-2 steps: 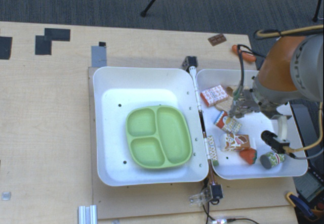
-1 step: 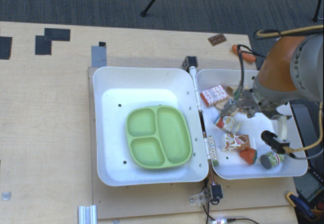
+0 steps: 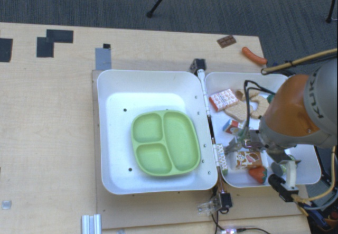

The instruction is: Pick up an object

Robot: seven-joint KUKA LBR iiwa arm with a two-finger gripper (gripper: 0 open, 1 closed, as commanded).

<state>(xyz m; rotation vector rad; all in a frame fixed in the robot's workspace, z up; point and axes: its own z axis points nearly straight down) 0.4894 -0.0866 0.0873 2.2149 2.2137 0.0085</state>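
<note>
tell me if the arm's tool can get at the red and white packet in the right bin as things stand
Probably yes. The red and white packet lies uncovered at the right bin's upper left, nothing on top of it, and the tool hangs over the same bin just below it. A tan item beside it may crowd the grasp.

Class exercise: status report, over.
Gripper low in right white bin, over small colourful packets. Grasp unconfirmed. Green divided plastic tray in left bin.

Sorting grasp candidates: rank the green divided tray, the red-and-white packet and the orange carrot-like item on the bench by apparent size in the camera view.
1. Green divided tray, clearly largest.
2. Red-and-white packet.
3. Orange carrot-like item, a little smaller than the packet; it lies farther from the camera, so that gap is unsure.
</note>
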